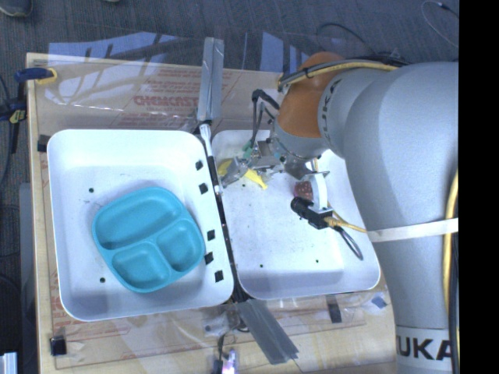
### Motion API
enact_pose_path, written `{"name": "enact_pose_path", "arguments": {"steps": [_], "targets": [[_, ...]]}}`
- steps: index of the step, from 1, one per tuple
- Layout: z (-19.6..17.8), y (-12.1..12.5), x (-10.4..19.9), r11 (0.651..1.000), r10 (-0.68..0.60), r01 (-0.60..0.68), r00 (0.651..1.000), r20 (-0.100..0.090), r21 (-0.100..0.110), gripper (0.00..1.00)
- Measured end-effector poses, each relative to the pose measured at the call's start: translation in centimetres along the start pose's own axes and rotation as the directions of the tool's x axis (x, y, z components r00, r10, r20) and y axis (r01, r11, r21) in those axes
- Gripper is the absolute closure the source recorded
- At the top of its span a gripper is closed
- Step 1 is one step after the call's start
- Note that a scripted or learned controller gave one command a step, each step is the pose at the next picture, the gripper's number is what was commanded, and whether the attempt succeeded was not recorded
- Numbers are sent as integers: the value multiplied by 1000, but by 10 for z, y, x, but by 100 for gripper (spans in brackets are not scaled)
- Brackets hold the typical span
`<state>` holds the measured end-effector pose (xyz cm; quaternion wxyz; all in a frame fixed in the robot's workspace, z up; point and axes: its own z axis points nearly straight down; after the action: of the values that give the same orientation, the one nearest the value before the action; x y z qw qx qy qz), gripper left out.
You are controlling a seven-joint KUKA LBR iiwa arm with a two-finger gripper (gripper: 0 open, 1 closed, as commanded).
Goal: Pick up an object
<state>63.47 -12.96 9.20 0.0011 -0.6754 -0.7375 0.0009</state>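
Observation:
A yellow object (pixel 254 178) lies in the far-left corner of the right bin (pixel 296 263), close to the divider between the bins. A small reddish-brown object (pixel 303 189) rests to its right, partly under the arm. My gripper (pixel 243 162) hangs low over that corner, right at the yellow object and touching or nearly touching it. The grey wrist with its orange band (pixel 300 111) covers the back of the bin.
A blue divided plate (pixel 148 238) lies in the left bin (pixel 70 170). A black connector with a yellow cable (pixel 316 214) trails from the arm over the right bin's floor. The arm's big grey body fills the right side.

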Motion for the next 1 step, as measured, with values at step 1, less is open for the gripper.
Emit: {"name": "enact_pose_path", "arguments": {"steps": [1], "targets": [[-10, 0, 0, 1000, -2, 2, 1000, 0, 2, 100]]}}
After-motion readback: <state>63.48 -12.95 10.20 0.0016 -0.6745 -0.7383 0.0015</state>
